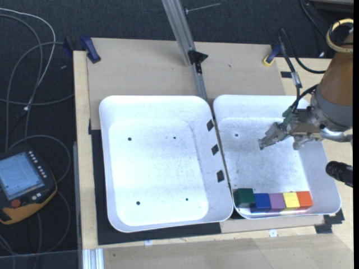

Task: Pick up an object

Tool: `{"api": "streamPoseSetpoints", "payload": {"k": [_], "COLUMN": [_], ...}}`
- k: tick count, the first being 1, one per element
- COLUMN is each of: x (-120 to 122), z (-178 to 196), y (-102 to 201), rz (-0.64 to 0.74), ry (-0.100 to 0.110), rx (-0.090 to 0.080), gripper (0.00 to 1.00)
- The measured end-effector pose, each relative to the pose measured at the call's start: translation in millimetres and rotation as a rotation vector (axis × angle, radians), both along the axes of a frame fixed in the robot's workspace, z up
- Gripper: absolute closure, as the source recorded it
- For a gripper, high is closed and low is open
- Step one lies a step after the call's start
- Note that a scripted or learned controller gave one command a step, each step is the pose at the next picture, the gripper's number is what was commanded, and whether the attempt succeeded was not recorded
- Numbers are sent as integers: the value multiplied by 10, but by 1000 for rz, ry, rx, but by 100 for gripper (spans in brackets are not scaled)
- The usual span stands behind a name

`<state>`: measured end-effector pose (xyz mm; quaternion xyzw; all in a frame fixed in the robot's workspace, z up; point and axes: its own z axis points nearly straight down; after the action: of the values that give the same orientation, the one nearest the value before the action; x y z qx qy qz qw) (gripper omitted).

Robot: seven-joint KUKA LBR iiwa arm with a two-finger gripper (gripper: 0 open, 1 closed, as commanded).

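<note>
A row of coloured blocks lies along the front wall of the right bin (317, 167): green (243, 196), blue (261, 201), purple (277, 200), yellow (291, 199) and orange (304, 198). My gripper (279, 144) hangs over the middle of that bin, well behind the blocks and apart from them. It is open, its fingers spread left and right, and nothing sits between them. The grey arm with its orange band (339, 80) comes in from the right.
The left bin (112, 150) stands beside the right one, with black clips (215, 149) along the shared edge. A metal pole (178, 21) slants up from the back of the bench. A handheld pendant (21, 178) and cables lie on the floor at left.
</note>
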<state>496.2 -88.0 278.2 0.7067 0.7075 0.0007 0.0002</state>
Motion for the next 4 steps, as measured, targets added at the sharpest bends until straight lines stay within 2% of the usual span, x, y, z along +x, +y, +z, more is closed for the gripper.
{"api": "streamPoseSetpoints", "payload": {"k": [1, 2, 3, 4], "x": [667, 1224, 1451, 1472], "z": [-266, -918, -1832, -1664], "y": [-696, -1167, -1301, -1299], "rz": [-5, -3, 0, 1], "ry": [0, 2, 7, 0], "rx": [-4, -3, 0, -3], "gripper": [0, 0, 0, 100]}}
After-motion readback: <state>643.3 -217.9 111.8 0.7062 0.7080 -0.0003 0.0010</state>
